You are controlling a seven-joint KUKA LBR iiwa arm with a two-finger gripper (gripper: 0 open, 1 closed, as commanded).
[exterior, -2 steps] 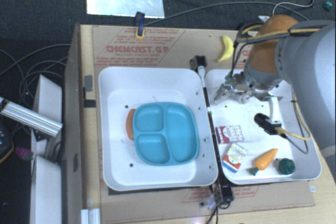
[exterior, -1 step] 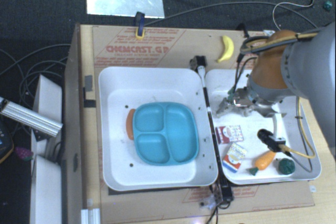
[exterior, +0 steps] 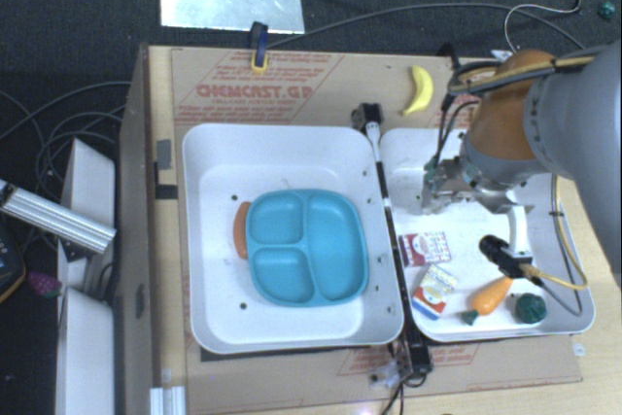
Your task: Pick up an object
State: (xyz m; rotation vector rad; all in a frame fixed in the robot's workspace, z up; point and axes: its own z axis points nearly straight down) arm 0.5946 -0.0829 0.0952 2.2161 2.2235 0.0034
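**Camera view: contents**

- Table [exterior: 321, 78]: flat tan board with red printed lettering, carrying both bins.
- Left bin [exterior: 209, 160]: shallow white plastic tray with rounded corners and a smooth matte floor.
  - Plate [exterior: 306, 243]: light blue, glossy, a rounded rectangle moulded into three compartments. It lies flat at the bin's middle.
  - Sausage [exterior: 240, 228]: short reddish-brown cylinder lying on the bin floor, touching the plate's left edge and partly tucked under it.
- Right bin [exterior: 408, 149]: same white tray, set just beside the left one along a dark seam.
  - Carton [exterior: 425, 249]: small flat box printed red and white, lying in the left part of the bin.
  - Packet [exterior: 434, 290]: small crumpled wrapper, pale with a red corner, just near of the carton at the bin's near left.
  - Carrot [exterior: 488, 296]: smooth orange tapered toy lying slantwise in the near part of the bin.
  - Ball [exterior: 530, 308]: small, dark green and roundish, just right of the carrot.
- Banana [exterior: 420, 90]: yellow curved toy on the bare board, far of the right bin and outside both bins.
- Arm [exterior: 544, 121]: grey rounded casing with an orange band, reaching in from the right over the right bin.
- End effector [exterior: 439, 187]: metallic, low over the far left part of the right bin and apart from the carton. Whether it is open or closed cannot be told, and nothing is seen gripped in it.
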